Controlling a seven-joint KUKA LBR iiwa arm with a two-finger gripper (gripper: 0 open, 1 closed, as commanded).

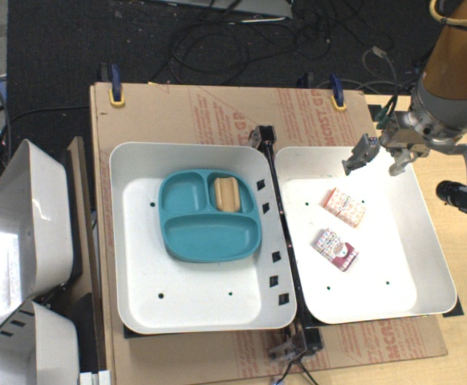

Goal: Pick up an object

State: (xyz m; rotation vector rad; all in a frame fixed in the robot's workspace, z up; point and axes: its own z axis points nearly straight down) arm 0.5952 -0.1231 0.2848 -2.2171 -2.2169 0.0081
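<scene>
We see the gripper (pixel 380 160) hanging over the far edge of the right bin (pixel 426 247), its two fingers spread apart with nothing between them. The likeliest targets, we judge, are the two small pink packets lying in that bin: the upper packet (pixel 344 207) sits near the gripper, just below it in the view, and the lower packet (pixel 335 249) lies a little nearer the camera, close to the first but not touching it. Either would satisfy the task. To do this step well, we would pick the upper packet, since it is closest, centre the open fingers over it, turn the wrist so the fingers straddle its narrow side, and descend straight until the fingertips reach the bin floor on both sides before closing. Both packets look flat and low, so a shallow descent would probably close on air, and an off-centre approach could nudge the packet aside. Counting what is there: two white bins, two pink packets, one teal tray (pixel 209 215) in the left bin (pixel 137 239), and one tan block (pixel 226 193) resting in the tray's upper right compartment.
</scene>
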